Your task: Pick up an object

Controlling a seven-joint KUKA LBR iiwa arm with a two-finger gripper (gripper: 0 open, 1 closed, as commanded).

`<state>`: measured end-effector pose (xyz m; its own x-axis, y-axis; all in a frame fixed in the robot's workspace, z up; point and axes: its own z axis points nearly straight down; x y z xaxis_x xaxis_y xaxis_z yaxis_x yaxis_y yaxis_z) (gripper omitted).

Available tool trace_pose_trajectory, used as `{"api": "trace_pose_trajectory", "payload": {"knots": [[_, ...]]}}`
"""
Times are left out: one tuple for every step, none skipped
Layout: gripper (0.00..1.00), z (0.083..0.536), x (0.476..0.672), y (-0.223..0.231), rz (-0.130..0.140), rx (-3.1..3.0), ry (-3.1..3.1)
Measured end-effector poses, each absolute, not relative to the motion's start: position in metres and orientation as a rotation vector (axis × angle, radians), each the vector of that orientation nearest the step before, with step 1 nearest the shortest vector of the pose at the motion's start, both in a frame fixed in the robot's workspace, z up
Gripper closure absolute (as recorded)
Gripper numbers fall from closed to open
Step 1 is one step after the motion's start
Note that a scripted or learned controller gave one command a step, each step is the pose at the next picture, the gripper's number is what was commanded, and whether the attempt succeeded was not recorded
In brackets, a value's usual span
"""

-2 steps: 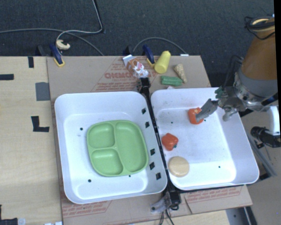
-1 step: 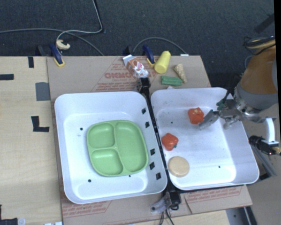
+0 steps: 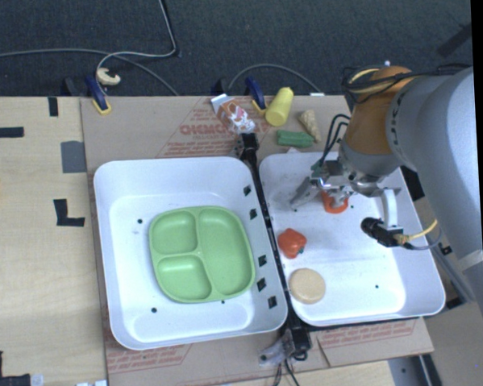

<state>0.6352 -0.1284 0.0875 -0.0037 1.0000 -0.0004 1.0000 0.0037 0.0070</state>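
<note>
Gripper [image 3: 326, 193] hung low in right bin [image 3: 408, 296], finger state unclear. Glossy red pepper-shaped toy [image 3: 291, 242], round tan bun [image 3: 308, 285] nearby. Green three-compartment plate [image 3: 201, 253] in left bin [image 3: 122, 235].

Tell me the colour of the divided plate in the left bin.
Light green; the divided plate shows clearly in the camera view.

Behind the bins you have a yellow cylinder [image 3: 279, 105], a green block [image 3: 294, 138] and a small printed packet [image 3: 232, 112] on the cardboard sheet [image 3: 191, 126]. A green divided plate [image 3: 201, 252] lies in your left bin [image 3: 114, 235].
</note>
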Motion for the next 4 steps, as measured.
{"api": "trace_pose_trajectory", "payload": {"knots": [[0.0,0.088,0.636,-0.155,0.005,2.215,2.22],[0.0,0.088,0.643,-0.196,0.005,2.214,2.219],[1.0,0.098,0.644,-0.196,0.003,2.211,2.218],[1.0,0.088,0.565,-0.166,0.003,2.218,2.219]]}}
